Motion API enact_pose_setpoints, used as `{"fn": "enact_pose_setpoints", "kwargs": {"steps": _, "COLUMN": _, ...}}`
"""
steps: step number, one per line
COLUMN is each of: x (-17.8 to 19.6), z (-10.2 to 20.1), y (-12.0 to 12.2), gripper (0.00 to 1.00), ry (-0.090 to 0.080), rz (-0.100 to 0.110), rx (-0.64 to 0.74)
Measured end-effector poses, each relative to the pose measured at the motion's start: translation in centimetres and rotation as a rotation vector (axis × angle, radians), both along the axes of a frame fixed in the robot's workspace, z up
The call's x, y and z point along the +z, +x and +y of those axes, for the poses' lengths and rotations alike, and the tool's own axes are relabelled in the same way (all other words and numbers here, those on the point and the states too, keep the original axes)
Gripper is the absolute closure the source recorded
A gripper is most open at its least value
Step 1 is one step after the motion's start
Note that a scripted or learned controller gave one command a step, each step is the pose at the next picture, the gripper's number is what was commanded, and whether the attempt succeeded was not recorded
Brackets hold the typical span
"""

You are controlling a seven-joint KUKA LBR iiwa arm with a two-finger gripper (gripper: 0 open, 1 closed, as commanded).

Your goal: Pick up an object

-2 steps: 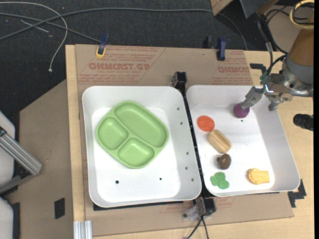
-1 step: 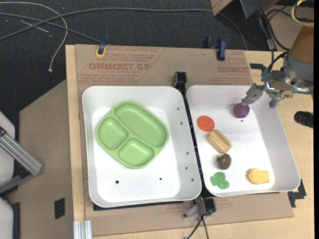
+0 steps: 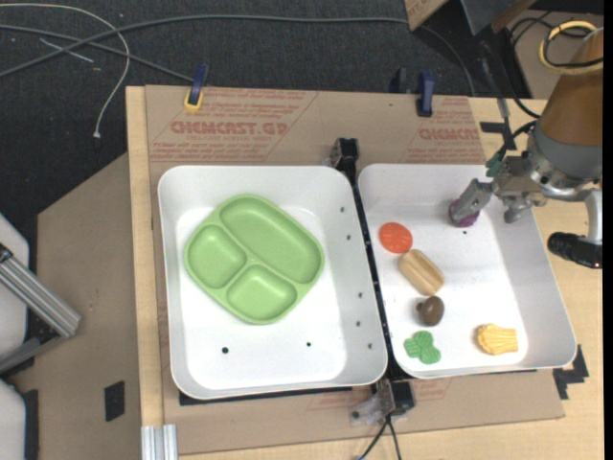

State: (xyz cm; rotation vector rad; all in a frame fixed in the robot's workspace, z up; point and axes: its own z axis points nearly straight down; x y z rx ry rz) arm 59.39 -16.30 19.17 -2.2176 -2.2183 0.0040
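The gripper is spread wide over the far edge of the right bin, just by a small purple thing, so it should center on that, drop straight, then squeeze.

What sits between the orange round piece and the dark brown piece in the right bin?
The camera view shows a tan bread roll lying between the orange round piece and the dark brown piece.
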Motion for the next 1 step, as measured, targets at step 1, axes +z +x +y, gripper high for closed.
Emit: {"fn": "enact_pose_setpoints", "kwargs": {"steps": 1, "x": -6.04, "z": -0.1, "y": 0.57, "gripper": 0.0, "ry": 0.0, "rz": -0.001, "rx": 0.0}}
